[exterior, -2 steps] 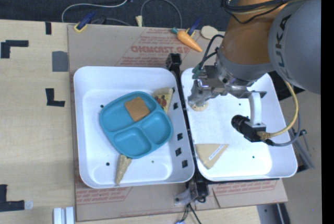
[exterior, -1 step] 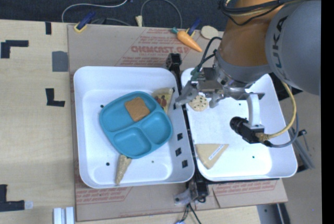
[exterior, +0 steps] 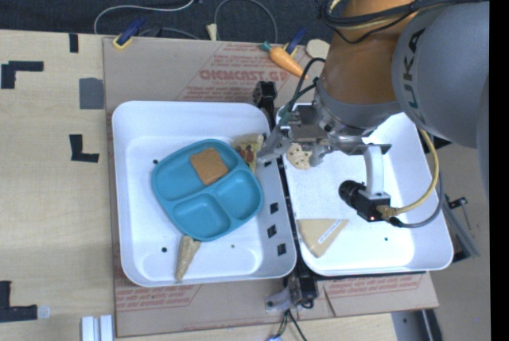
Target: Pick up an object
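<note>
— White plastic bins (exterior: 131, 172): what's inside?
— Left: one blue divided plate (exterior: 208, 190), square cracker (exterior: 209, 165), cone (exterior: 186, 257). Right: one sandwich wedge (exterior: 321, 234), round cookie (exterior: 299, 156) beneath my gripper (exterior: 306, 142). Fingers: can't tell.

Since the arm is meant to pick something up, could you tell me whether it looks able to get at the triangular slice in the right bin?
Probably yes: the triangular slice lies flat in the right bin, apart from the cookie, with nothing over it.
</note>
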Available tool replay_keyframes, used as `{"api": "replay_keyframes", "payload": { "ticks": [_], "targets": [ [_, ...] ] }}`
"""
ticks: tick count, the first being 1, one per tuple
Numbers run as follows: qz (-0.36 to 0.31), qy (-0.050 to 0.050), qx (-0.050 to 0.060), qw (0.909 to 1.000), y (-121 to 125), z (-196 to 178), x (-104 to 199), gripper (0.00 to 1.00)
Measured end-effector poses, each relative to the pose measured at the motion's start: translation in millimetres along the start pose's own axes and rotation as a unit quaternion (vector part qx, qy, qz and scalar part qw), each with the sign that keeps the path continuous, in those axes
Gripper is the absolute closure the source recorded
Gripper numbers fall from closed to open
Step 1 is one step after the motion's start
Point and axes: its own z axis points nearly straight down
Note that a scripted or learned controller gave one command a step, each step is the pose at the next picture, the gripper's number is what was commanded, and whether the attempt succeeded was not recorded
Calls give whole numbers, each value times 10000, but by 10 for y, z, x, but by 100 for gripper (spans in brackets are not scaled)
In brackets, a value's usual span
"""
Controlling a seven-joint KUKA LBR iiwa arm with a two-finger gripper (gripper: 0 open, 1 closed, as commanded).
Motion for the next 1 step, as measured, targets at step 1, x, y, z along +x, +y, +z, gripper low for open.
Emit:
{"api": "replay_keyframes", "payload": {
  "ticks": [1],
  "targets": [
    [54, -17, 15, 10000, 156, 365, -942, 0]
  ]
}}
